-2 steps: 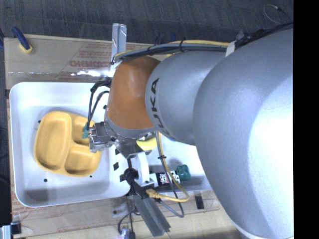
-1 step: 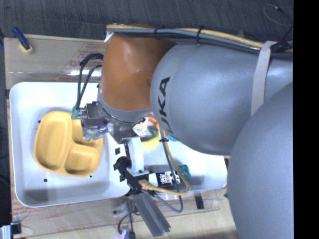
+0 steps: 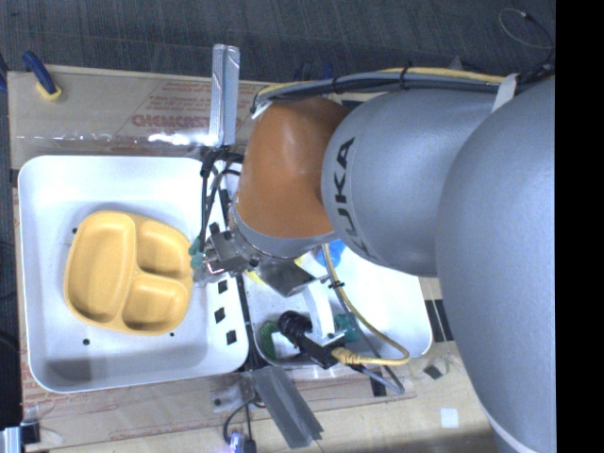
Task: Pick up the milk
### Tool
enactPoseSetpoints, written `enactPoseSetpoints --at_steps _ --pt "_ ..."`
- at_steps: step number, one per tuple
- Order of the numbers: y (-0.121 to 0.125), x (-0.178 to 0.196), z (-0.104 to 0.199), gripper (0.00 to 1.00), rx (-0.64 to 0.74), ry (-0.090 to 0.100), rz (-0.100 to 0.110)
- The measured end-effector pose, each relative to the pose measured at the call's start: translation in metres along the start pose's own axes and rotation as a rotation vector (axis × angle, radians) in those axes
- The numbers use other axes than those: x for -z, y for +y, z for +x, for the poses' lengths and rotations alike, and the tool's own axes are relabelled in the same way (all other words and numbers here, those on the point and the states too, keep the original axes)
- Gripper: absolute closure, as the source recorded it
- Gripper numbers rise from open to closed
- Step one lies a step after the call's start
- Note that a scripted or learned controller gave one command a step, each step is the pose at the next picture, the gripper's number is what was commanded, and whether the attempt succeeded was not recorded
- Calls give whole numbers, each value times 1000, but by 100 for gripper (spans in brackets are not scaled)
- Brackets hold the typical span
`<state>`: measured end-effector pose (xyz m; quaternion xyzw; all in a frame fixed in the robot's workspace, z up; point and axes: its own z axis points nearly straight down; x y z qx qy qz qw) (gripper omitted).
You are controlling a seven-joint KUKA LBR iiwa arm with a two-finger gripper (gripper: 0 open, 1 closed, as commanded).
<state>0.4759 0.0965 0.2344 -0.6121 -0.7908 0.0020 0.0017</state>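
Because my own arm hangs over the right bin, I see little of what lies in it. A white, box-like shape just under my wrist is what I take for the milk, though I cannot be sure. A dark thing lies to its left and a green thing to its right, both close against it. My gripper sits just above that cluster, and whether it is spread or closed I cannot tell from here. The left bin holds a yellow tray, well apart from all this.

I judge the milk to be a light carton with smooth, slippery sides that would dent if squeezed hard. I would take it across its two flat faces, about mid-height, with a modest squeeze. The close neighbours leave little room to come down beside it.
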Motion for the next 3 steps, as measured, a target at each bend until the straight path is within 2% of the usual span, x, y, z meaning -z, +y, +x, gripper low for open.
enactPoseSetpoints --at_steps 1,2,3 --pt "56 -21 37 100 120 -1 -2" --pt "2 -3 -9 100 413 0 -2" --pt "17 4 66 100 662 -3 -5"
